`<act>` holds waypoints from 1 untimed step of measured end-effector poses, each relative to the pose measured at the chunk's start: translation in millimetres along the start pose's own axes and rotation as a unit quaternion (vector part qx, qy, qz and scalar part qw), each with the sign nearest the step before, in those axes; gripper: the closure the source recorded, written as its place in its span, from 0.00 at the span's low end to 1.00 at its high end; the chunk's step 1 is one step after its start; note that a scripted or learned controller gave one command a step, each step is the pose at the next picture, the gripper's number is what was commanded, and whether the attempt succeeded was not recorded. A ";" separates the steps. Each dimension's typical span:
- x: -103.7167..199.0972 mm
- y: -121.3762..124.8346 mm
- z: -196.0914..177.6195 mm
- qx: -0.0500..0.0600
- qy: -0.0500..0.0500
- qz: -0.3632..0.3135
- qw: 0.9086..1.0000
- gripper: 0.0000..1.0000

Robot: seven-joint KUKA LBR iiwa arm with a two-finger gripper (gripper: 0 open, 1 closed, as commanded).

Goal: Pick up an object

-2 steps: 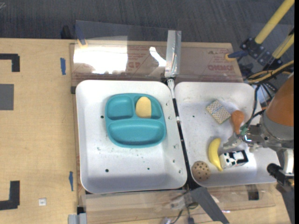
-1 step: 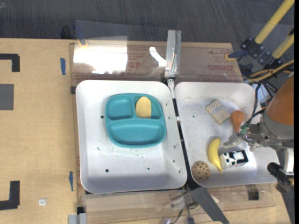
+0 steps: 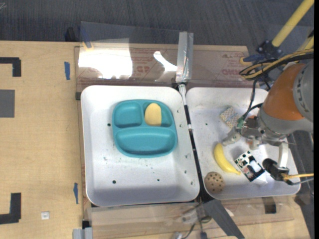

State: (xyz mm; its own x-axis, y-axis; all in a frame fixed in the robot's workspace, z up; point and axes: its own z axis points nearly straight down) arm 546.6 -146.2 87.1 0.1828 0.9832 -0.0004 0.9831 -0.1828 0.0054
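Camera view | gripper (image 3: 247, 164) over right bin (image 3: 209, 108) | fingers' state unclear | banana (image 3: 224, 159) just beside (left).

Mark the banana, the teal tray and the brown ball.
banana (image 3: 224, 159): camera view, middle of its curve.
teal tray (image 3: 144, 139): camera view, floor of its large compartment.
brown ball (image 3: 214, 181): camera view, its centre.

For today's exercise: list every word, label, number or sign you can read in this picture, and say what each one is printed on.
Nothing here can be read with certainty.
Red print on the brown cardboard sheet behind the bins: too blurred to read.
Black-and-white patterned small box in the right white bin: markings too small to read.
Speckled pale card near the grey arm's gripper: a pattern, no legible text.
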 end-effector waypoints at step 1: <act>-0.9 -54.6 -11.3 0.004 0.001 -0.130 0.991 0.00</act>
State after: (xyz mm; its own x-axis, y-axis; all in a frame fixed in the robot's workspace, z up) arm 492.6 -137.1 98.1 -0.0777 0.9970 0.0023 0.9970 0.0777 -0.0026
